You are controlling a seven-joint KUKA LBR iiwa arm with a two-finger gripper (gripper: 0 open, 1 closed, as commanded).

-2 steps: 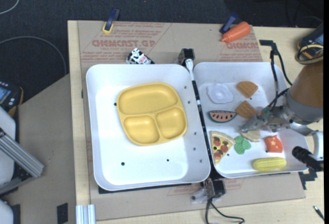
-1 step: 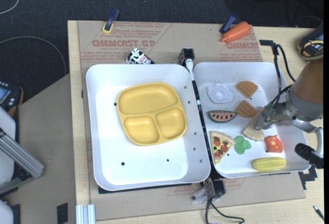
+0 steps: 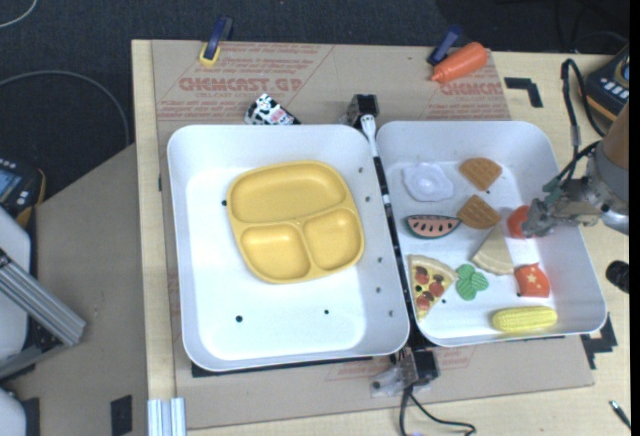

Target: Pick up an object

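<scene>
At the near edge of the right bin (image 3: 575,309) lies a corn cob (image 3: 524,320), with a red block (image 3: 532,280), a green leaf (image 3: 470,281) and a pizza slice (image 3: 430,282) just behind. Farther back, the pincer (image 3: 532,221) reaches in from the right, low over a red tomato (image 3: 517,220); whether it is apart or together I cannot tell. A yellow divided plate (image 3: 295,220) fills the left bin (image 3: 200,304).
</scene>
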